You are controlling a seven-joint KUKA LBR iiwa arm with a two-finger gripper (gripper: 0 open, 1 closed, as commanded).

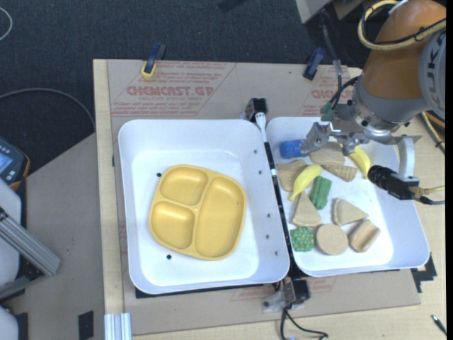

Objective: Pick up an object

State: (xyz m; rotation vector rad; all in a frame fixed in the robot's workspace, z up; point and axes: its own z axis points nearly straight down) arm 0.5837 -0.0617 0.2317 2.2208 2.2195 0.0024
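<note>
Tool [331, 142] over right bin [410, 239]; arm hides far toys.

Bench board [212, 91]: brown, red "CHEMCAST" print along the far edge. Blue/yellow clamp [151, 61] at its far-left, second blue clamp [314, 63] further right. Left bin [134, 190]: holds a yellow divided plate [197, 210], three compartments, sitting flat near the middle. Black clip [257, 109] at the far end of the seam between bins, another clip [291, 291] with wires at the near end. Dark carpet [71, 20] around the bench. Aluminium extrusion [28, 245] at lower left, cable [42, 101] looping on the floor at left.
</note>
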